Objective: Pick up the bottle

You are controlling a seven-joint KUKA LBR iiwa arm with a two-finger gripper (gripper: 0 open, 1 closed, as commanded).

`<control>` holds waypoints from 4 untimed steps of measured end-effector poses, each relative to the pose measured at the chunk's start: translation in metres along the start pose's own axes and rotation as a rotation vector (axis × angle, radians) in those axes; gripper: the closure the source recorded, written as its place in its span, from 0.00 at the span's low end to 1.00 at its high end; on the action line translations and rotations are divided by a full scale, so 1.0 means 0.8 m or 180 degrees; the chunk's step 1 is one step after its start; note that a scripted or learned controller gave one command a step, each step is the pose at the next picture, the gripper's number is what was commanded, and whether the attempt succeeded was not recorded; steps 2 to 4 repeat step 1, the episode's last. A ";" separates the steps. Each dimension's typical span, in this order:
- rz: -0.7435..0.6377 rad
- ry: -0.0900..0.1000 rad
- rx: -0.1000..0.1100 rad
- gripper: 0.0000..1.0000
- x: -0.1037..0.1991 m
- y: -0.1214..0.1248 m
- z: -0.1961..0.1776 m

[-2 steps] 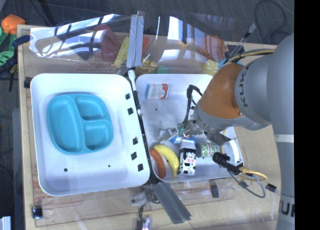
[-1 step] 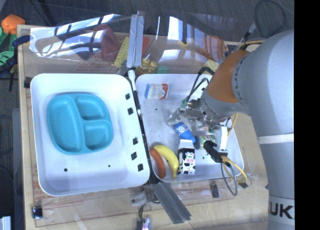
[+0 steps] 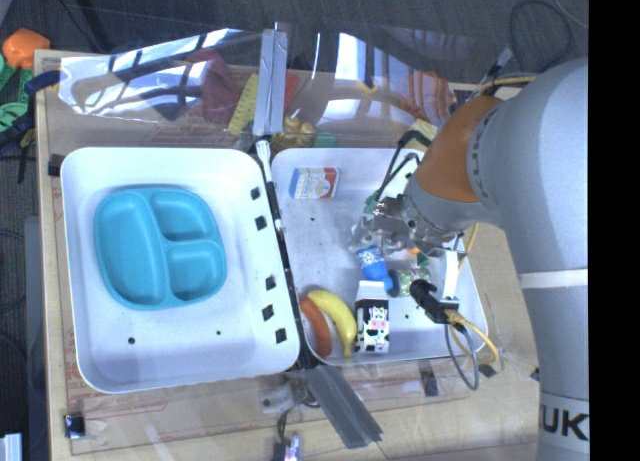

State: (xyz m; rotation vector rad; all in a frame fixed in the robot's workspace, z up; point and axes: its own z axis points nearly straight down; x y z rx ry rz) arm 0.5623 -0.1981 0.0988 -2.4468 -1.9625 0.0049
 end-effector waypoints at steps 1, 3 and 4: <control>0.0217 -0.0002 -0.0006 1.00 0.079 0.067 -0.122; 0.0217 -0.0002 -0.0006 1.00 0.079 0.067 -0.122; 0.0217 -0.0002 -0.0006 1.00 0.079 0.067 -0.122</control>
